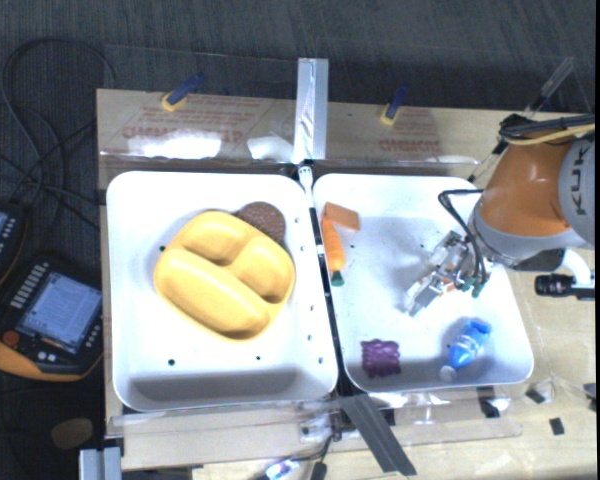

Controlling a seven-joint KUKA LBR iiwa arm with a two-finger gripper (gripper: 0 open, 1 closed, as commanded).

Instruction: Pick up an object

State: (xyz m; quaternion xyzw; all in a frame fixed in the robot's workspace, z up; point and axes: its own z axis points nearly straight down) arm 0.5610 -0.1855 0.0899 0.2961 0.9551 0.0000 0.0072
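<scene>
purple object [381, 356] below-left of gripper [427, 290], untouched | blue bottle [467, 343] just below-right, still lying loose | gripper over bare bin floor; we couldn't tell its state | we judged pick not yet made

Two shallow white bins, the left bin [130, 368] and the right bin [515, 363], are being carried side by side, edges touching, by the pale wooden bench [550, 423].

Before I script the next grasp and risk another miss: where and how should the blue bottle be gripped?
Grip the blue bottle across its mid-body, coming straight down. It lies flat and slanted near the right bin's front corner, so close the fingers across its short width.
</scene>
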